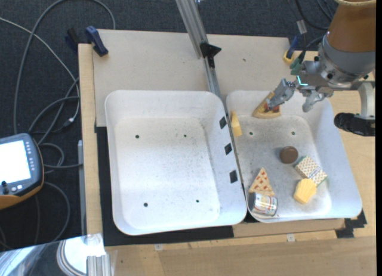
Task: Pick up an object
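Note:
The right bin [334, 149] holds several small objects. Near its back wall lies an orange-and-red wedge [265, 110]. My gripper [294, 102] hangs over that back edge with its two fingers spread apart, open. Its left finger [280, 95] touches or overlaps the wedge's top, and the right finger [311, 99] stands well apart from it. The wedge is beside the left fingertip, not between the two fingers. Further forward sit a brown puck [289, 154], a checkered block [311, 168], a yellow block [305, 192], a pizza-slice wedge [261, 180] and a small can [263, 204].
The left bin [119, 149] sits beside the right one. A yellow piece [236, 124] rests on the divider between them. A metal pole [191, 18] slants across the bench's back. A blue clamp [95, 39] grips the far left corner.

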Robot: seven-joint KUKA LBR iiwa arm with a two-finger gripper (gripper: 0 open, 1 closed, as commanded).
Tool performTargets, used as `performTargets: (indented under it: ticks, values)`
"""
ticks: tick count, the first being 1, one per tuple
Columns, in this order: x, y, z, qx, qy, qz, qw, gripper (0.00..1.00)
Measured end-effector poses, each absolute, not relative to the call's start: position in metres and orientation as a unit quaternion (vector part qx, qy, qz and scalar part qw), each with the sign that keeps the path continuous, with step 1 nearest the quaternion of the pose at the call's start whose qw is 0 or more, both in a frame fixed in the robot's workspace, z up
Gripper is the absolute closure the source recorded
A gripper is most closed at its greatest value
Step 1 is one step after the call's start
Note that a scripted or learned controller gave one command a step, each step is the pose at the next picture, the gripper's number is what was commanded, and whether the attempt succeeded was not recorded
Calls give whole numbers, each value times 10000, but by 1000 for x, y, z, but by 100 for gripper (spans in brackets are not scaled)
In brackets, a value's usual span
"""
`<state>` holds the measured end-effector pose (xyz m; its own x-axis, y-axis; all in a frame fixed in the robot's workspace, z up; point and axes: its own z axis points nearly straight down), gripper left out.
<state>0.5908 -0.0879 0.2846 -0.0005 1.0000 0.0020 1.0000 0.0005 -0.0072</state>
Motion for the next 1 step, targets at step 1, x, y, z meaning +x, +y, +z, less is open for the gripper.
performTargets:
  ticks: [1]
  values:
    - [591, -88, 287, -7070, -7072, 5, 16, 0]
